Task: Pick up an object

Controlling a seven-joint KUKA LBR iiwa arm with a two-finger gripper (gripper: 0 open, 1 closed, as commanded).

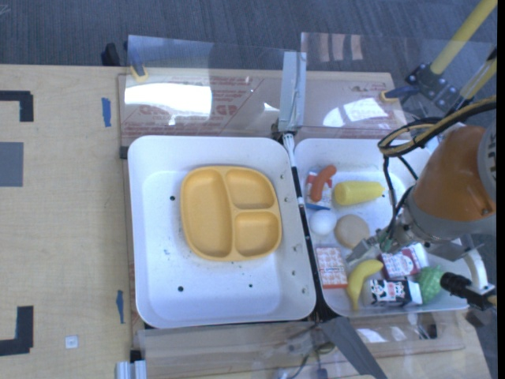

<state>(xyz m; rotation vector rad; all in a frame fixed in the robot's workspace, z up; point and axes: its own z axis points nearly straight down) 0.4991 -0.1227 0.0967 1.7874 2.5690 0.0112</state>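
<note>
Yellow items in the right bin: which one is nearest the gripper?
The curved yellow banana, just below the gripper. The yellow corn-like piece lies farther up the right white bin.

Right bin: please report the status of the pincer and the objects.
Pincer low in right bin, over the clutter. Banana just below it, not gripped. Carton, green item crowd alongside.

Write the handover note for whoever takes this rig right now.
Gripper: low in the right white bin, over the clutter; nothing seen between its fingers, so no grasp confirmed.
Right bin contents: yellow plastic banana, beige round potato-like piece, white egg-shaped ball, yellow corn-shaped toy, orange carrot-like toy, small printed cartons.
Left white bin: yellow three-compartment plate.
Done: the reach into the bin. Left: grasp and lift one object.
</note>
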